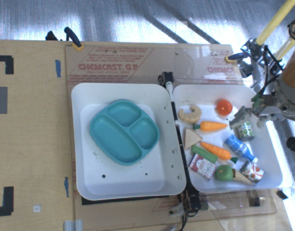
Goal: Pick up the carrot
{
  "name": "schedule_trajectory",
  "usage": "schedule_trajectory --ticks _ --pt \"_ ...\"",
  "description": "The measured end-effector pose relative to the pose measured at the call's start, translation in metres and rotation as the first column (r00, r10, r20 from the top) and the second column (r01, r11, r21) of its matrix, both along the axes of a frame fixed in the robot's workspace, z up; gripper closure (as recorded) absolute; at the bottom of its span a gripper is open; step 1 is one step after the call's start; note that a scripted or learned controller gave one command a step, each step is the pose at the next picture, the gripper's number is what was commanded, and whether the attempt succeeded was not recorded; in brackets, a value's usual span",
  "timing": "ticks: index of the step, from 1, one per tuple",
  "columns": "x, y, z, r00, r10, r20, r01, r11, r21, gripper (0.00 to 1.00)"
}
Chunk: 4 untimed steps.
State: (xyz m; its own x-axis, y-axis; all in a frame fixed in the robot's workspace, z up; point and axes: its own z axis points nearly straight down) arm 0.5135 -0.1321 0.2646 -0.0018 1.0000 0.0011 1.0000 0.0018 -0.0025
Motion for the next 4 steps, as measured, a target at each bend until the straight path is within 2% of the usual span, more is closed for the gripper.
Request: schedule_trajectory --ticks 1,2,3,4 --pt "-0.027 0.039 -0.165 0.975 0.223 0.017 -0.223 0.975 -0.007 0.00" --pt "-0.024 0.041 -0.153 0.975 0.221 0.025 -0.221 0.975 -0.005 1.00" --pt "-0.033 0.096 -0.080 0.954 -0.299 0.003 0.299 0.954 0.000 1.00" --pt "-0.032 0.095 -0.072 0.955 -0.297 0.003 0.297 0.955 -0.002 1.00"
